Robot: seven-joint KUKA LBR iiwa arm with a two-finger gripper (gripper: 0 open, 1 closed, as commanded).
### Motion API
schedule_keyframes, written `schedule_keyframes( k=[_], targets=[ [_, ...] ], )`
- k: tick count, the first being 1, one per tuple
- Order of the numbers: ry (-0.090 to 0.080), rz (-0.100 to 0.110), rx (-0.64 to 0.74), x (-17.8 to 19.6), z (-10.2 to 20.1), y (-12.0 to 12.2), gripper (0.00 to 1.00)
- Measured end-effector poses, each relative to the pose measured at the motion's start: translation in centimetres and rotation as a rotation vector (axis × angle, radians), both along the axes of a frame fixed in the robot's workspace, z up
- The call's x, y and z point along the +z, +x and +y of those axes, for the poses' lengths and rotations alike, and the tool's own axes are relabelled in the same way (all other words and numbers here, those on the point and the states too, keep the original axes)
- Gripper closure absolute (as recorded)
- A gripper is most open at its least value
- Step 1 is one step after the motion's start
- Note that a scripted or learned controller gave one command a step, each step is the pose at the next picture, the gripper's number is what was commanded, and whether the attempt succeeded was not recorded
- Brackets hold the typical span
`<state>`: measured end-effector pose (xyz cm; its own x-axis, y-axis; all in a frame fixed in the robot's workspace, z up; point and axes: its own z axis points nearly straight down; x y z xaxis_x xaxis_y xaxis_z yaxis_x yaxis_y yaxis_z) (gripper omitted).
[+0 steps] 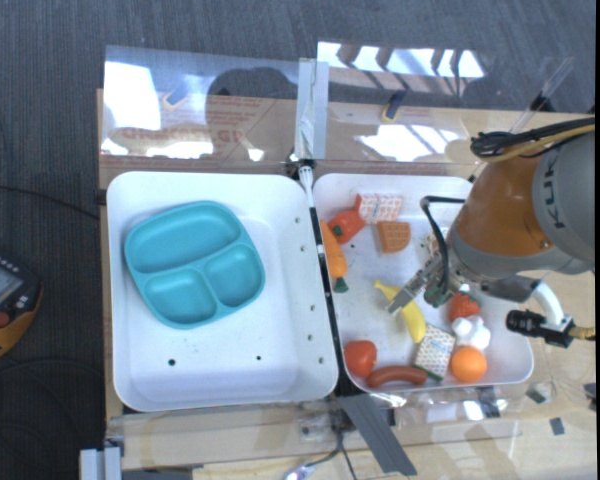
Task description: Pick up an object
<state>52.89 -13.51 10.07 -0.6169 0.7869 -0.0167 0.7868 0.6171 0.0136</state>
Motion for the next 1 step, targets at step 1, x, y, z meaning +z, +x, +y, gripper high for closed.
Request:
schedule_keyframes(
  k=[1],
  targets=[
    [0.005, 0.022, -0.062, 11.39, 7.73, -1.29, 1.00]
  ],
)
